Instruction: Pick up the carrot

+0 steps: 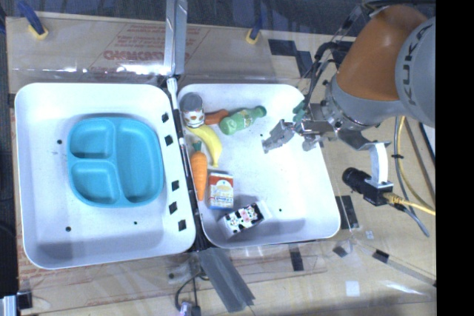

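The end effector (275,137) is positioned over the right bin (311,189), nothing gripped; its finger state cannot be told. The carrot (199,171) is located against the left wall, beside the banana (207,142), awaiting approach.

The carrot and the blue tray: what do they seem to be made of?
The carrot looks like moulded plastic, a toy: its orange is even and smooth, though the finish is hard to judge at this size. The blue tray also looks like plastic: one uniform colour, rounded compartments, a soft sheen.
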`<state>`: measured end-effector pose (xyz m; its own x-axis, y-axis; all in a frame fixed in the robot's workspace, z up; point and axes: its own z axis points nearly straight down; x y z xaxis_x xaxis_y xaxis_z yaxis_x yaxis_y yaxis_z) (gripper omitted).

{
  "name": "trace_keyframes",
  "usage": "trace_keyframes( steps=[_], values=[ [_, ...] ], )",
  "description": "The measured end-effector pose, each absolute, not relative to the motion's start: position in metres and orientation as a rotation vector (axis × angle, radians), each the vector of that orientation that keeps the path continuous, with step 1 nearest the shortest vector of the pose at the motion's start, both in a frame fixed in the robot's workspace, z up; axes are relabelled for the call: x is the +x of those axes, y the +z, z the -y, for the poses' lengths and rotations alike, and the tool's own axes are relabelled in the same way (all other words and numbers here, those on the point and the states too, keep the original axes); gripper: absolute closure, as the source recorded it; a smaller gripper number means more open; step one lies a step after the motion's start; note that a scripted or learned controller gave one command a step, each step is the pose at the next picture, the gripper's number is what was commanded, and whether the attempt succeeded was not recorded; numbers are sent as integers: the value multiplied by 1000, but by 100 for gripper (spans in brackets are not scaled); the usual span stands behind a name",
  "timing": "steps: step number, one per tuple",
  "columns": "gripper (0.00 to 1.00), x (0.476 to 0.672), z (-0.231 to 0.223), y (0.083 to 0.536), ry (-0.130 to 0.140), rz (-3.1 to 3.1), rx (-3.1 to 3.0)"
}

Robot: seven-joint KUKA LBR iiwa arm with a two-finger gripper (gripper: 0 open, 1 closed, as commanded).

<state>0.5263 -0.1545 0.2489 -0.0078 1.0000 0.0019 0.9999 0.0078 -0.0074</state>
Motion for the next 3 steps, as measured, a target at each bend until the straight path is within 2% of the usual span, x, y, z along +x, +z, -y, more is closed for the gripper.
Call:
trace_keyframes(
  steps=[1,2,3],
  values=[
    [0,519,103,99,1,2456,-1952],
    [100,520,102,107,2,2459,-1944],
    [100,477,34,189,7,2096,-2333]
  ],
)
